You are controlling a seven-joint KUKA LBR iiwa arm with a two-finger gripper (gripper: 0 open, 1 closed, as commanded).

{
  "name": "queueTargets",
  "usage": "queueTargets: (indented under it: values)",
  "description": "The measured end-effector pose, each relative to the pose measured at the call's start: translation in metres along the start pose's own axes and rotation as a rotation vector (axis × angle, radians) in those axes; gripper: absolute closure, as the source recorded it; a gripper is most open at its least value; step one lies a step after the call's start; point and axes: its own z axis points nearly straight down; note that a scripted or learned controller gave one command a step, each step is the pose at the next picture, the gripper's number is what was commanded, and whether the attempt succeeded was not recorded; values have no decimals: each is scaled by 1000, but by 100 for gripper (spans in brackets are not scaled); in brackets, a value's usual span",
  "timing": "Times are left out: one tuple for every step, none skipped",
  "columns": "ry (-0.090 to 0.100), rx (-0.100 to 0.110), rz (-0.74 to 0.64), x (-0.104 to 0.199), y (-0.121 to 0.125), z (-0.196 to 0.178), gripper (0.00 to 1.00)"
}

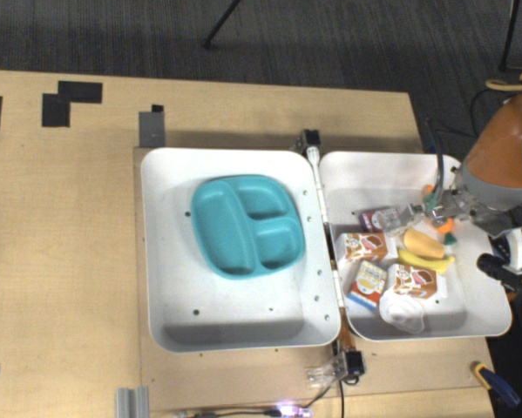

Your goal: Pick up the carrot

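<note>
The carrot (446, 227) shows as a small orange piece with a green end, near the right side of the right bin (478, 320). Most of it is hidden under the arm's wrist. My gripper (437, 205) hangs low over the bin's upper right part, directly above and touching or nearly touching the carrot. The grey wrist and orange band reach in from the right edge.
Beside the carrot lie an orange-yellow lump (421, 240) and a banana (424, 260). Three snack packets (365, 247) sit in the bin's middle, with a white cup (404, 312) at the front and a clear wrapper (383, 218) behind. The left bin (169, 320) holds a teal divided plate (246, 225).
</note>
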Motion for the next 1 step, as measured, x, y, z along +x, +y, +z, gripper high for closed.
queueTargets:
  values:
    - [-12,-7,-5,-3,3,-13,100]
